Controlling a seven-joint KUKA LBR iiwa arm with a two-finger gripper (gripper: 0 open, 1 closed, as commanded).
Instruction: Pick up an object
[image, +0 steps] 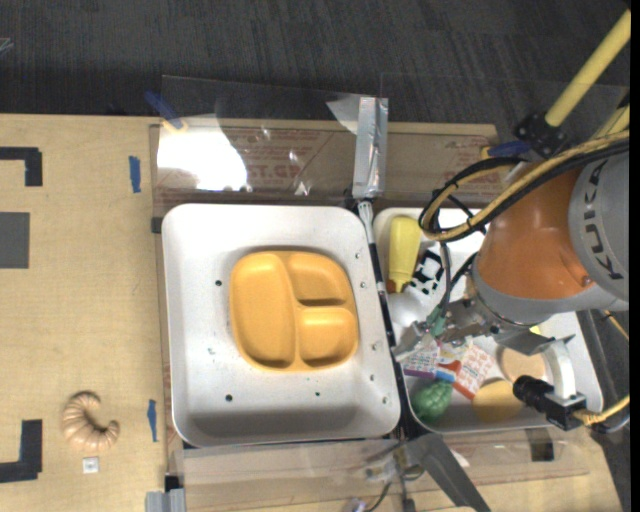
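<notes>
Gripper (447, 328) low in right bin (520, 425), lower right of frame; whether holding anything, cannot tell. Better to descend straight over green object (433, 399), clear of wall.

The grey arm (590, 210) comes in from the right, its orange band (530, 250) just above the wrist. Below and left of that band, the tool (440, 325) hangs low, pointing left.
</notes>
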